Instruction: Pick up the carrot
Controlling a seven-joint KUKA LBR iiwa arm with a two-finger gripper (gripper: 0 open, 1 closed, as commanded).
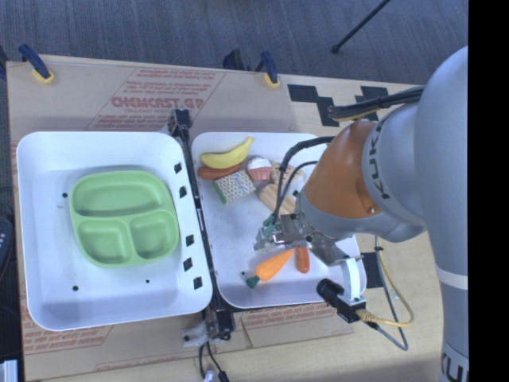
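carrot (273, 266): lies tilted near the front edge of the right bin (238, 289) — green tip toward the front
gripper (278, 235): just above the carrot — grip state cannot be told

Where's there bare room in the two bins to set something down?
Left bin: bare floor all around the green tray. Right bin: an open patch between the checkered box and the carrot. Its top edge is crowded with the banana and other food.
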